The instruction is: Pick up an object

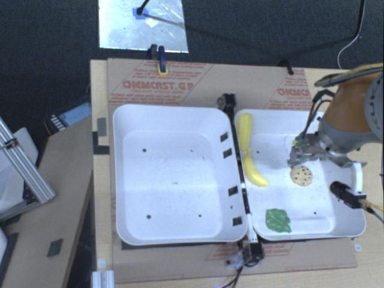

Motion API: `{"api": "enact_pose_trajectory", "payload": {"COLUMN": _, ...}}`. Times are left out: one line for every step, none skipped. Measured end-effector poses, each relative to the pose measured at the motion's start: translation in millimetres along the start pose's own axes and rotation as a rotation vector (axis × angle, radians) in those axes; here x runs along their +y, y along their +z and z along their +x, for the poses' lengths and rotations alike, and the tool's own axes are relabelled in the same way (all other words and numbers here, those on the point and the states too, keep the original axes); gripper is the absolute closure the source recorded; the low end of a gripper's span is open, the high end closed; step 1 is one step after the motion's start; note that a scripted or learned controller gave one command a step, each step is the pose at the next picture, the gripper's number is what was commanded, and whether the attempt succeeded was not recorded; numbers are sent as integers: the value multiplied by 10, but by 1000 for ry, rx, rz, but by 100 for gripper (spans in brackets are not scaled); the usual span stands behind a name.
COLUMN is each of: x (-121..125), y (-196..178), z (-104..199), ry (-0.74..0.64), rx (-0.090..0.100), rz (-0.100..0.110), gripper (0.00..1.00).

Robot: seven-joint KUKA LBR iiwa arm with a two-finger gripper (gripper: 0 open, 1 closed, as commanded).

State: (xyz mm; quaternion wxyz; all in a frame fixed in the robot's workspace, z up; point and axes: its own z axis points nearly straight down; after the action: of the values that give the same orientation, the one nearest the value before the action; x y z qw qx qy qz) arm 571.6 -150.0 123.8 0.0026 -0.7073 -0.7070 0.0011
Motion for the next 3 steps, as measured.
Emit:
{"api": "enact_pose_trajectory", "payload": {"x": 41, "y": 2, "z": -10, "ry": -1, "rx": -3, "rz": -7, "gripper": 0}}
{"api": "enact_pose_trajectory", "payload": {"x": 41, "y": 2, "z": -10, "ry": -1, "rx": -3, "rz": -7, "gripper": 0}}
{"api": "enact_pose_trajectory", "payload": {"x": 245, "y": 413, "z": -166, "ry": -1, "rx": -4, "rz": -6, "gripper": 0}}
